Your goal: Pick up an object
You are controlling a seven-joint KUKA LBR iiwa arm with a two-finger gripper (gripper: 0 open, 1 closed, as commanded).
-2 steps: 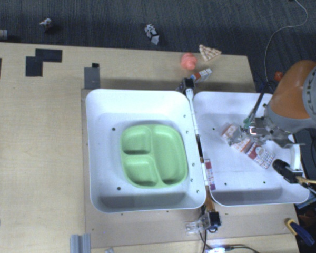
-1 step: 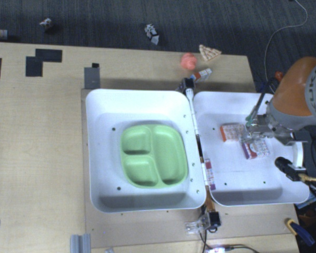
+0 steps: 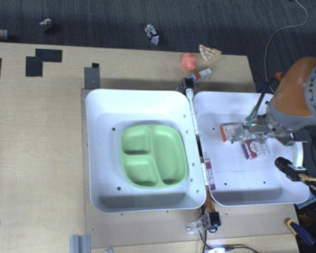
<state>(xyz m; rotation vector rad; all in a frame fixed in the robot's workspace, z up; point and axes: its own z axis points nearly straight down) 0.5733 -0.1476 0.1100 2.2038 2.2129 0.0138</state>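
Packets are lying on the floor of the right bin, under the arm's reach: an orange and white packet toward the bin's middle and a red and white packet just beside it, nearer the right wall. The gripper is hanging right over these two, with its metal parts overlapping them, so it cannot be told whether the jaws are apart or together, or whether anything is sitting between them. The arm is reaching in from the right edge, its orange band rounding over the bin's right rim and the grey wrist angling down and leftward toward the packets. A thin green cable is running along the wrist.

In the left bin a green divided tray is resting flat, its three compartments facing up, well apart from the gripper. Between the two bins a narrow strip of fittings is running along the shared rims.

On the wooden bench behind the bins, a pink ball and a wedge-shaped toy are lying near each other, and a small orange-capped item is sitting just behind the bins' junction. Black tape patches are marking the bench's far left. Small bits are lying scattered on the dark carpet beyond.
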